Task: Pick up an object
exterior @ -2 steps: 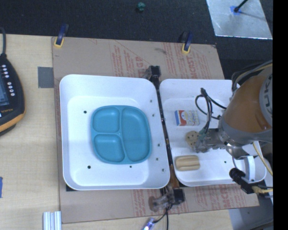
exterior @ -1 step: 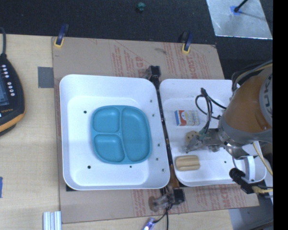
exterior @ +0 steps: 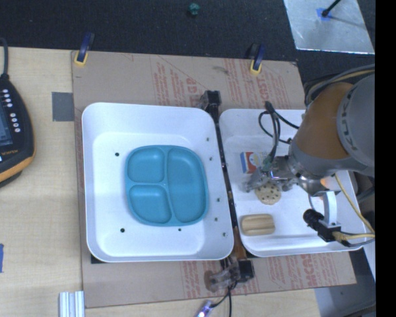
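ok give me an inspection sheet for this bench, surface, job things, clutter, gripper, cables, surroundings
surface: brown board clamped onto a wooden bench, bearing a left bin and a right bin.
job's things: blue divided tray in the left bin; tan block, small round dotted piece and red-and-blue item in the right bin.
clutter: grey tape patch on the bench.
grippers: gripper low over the right bin, beside the round piece; nothing visibly held.
cables: black cables looping off the arm; yellow cable at its right.
surroundings: handheld controller at left; dark floor beyond.
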Controlling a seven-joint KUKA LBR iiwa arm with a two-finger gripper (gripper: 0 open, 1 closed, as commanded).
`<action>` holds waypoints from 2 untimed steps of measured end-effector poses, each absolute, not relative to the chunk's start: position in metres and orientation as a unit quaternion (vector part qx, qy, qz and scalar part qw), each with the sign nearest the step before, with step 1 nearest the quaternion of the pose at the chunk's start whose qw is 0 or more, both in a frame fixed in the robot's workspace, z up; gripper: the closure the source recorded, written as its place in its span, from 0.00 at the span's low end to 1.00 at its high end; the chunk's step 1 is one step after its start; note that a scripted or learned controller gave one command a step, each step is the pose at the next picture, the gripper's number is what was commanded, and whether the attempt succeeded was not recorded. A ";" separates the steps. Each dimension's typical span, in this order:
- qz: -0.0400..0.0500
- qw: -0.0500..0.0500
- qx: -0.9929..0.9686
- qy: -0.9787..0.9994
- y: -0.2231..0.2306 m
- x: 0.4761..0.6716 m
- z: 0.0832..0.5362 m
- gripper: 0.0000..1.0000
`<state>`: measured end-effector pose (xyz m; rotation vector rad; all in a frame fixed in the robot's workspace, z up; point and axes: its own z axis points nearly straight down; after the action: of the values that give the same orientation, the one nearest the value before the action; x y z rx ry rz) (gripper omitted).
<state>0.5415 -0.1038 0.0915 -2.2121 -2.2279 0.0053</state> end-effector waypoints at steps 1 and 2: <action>0.001 0.001 -0.706 -0.708 -0.102 0.575 0.092 0.00; 0.001 0.001 -0.706 -0.709 -0.108 0.611 0.092 0.00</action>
<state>0.6114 -0.1076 0.0919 -2.2154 -2.2244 0.0018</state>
